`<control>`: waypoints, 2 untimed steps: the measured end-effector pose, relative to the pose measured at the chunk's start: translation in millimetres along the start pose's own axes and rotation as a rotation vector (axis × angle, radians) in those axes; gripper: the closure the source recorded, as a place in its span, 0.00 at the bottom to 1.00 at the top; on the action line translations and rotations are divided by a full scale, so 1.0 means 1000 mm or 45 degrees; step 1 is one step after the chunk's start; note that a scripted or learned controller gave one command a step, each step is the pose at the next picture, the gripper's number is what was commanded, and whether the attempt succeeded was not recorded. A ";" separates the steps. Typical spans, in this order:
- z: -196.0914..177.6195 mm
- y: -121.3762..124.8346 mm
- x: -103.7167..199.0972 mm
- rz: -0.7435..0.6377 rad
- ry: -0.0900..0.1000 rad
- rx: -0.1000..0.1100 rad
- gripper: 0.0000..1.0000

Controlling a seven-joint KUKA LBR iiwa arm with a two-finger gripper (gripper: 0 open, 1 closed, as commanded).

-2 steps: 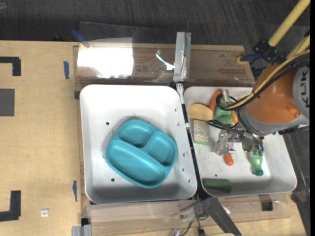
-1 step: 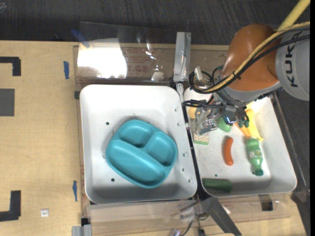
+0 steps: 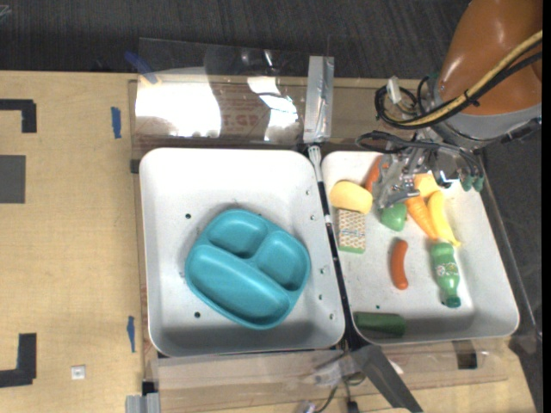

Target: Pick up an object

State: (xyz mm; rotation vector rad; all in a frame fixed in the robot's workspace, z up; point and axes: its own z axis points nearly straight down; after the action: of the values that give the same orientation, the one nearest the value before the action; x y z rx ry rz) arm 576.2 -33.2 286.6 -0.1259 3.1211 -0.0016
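The gripper hangs low over the far end of the right bin, its metal fingers pointing down into a huddle of toy food, and whether they are released or clenched I cannot tell, since the tips are lost among the pieces. Directly under the tips sits a small green round piece, the likeliest thing to be taken; it looks like hollow plastic, light and stiff, with a smooth rounded skin that may squirt sideways unless it is pinched across its widest middle. Just left of the fingers lies a yellow rounded piece with a tan textured block touching it on the near side. Just right of them lie an orange carrot and a yellow piece side by side. Nearer the camera than the fingers lie a red sausage, a green bottle and a dark green piece. Well left of everything, the left bin holds a teal divided plate
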 end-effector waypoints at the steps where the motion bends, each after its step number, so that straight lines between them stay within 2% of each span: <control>1: 0.012 -0.072 -0.082 0.318 0.012 0.001 1.00; 2: 0.034 -0.035 -0.066 0.182 0.017 -0.002 1.00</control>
State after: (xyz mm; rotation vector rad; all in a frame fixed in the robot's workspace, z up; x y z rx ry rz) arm 645.5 -62.5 253.4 0.0979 3.1352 0.0015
